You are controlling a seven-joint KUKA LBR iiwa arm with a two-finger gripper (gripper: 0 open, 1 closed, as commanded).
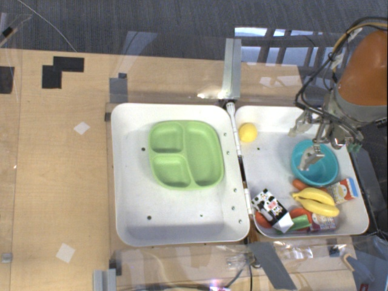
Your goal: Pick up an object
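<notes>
My gripper (307, 142) hangs over the far part of the right bin (273, 162), at the far-left rim of a teal bowl (316, 167). Its fingers stand open with nothing between them. A yellow ball (247, 132) lies at the bin's far left corner. A banana (316, 201) rests just in front of the bowl. A black-and-white carton (270, 207) lies at the near side beside red and green pieces (297, 217). A small red-and-white packet (345, 190) sits at the right wall.
The left bin (136, 180) holds a green divided plate (185, 154). A metal divider (236, 150) runs between the two bins. The arm's orange band (364, 71) and dark cables (315, 83) hang over the right bin's far right corner.
</notes>
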